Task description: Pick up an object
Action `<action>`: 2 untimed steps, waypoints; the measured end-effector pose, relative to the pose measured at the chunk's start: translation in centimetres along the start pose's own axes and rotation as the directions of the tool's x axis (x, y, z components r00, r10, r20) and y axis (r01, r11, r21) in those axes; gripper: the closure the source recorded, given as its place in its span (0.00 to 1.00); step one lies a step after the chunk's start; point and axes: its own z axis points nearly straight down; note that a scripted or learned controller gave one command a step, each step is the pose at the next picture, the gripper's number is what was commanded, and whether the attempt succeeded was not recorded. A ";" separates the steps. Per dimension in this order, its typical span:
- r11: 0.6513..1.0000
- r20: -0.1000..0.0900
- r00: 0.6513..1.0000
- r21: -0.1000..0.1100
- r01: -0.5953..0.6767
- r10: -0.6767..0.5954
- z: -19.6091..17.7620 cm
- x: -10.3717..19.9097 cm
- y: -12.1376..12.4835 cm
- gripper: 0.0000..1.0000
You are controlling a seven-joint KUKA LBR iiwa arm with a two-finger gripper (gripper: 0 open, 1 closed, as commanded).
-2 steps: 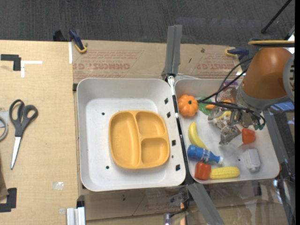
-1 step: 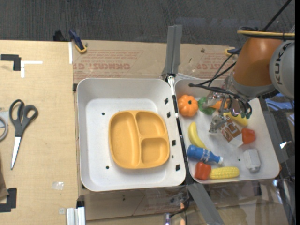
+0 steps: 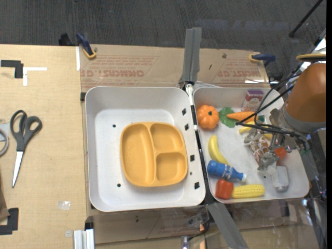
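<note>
Two white bins [image 3: 93, 154] sit side by side on the bench. At the frame's right, the gripper [image 3: 265, 157] hangs low in the right bin over small clutter; I cannot tell its grip. Nearby lie a banana [image 3: 217, 149], pumpkin [image 3: 207, 116] and corn [image 3: 248, 191].

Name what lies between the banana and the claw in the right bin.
In the camera view, bare white bin floor separates the banana from the claw; nothing rests on that stretch.
</note>
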 end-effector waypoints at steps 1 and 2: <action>0.994 0.000 0.994 0.000 -0.111 0.111 0.0 5.7 -1.0 0.00; 0.980 -0.002 0.980 0.000 -0.200 0.200 0.1 5.6 1.7 0.00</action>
